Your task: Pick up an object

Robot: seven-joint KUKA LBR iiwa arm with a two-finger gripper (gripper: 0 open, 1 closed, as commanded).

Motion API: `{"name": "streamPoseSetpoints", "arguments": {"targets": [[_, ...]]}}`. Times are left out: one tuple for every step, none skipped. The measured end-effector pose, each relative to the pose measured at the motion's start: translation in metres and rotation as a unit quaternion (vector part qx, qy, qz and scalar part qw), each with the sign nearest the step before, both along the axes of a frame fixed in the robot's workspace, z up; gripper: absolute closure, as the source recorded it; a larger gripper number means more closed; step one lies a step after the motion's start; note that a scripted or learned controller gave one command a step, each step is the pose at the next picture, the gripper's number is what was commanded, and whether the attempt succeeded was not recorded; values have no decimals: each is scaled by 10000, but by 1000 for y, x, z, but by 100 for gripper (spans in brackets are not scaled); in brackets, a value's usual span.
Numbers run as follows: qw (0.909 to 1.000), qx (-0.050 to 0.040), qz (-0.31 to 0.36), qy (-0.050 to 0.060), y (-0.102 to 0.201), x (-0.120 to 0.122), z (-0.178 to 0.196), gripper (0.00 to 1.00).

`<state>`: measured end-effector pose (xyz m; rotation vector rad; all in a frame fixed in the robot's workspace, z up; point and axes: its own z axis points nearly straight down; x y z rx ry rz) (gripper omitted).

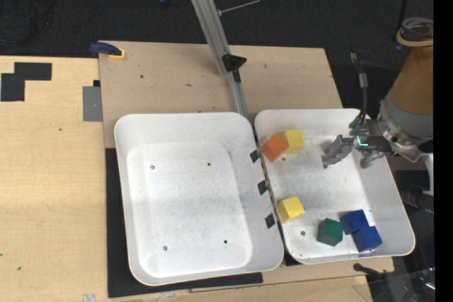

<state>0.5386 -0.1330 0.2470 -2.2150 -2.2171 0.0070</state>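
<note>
While the orange block [275,147] sits apart, the gripper [348,151] (fingers spread, holding nothing) hovers over the right bin [396,205].

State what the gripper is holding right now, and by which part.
Nothing is held. The gripper hangs over bare floor of the right bin, apart from the orange block and the yellow block beside it.

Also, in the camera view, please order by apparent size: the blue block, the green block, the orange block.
1. blue block, clearly largest.
2. green block and orange block look alike in size; I would not rank them.
</note>
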Motion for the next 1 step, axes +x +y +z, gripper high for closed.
{"name": "streamPoseSetpoints", "arguments": {"targets": [[10000,-6,-16,-28,-1,1,2,0]]}}
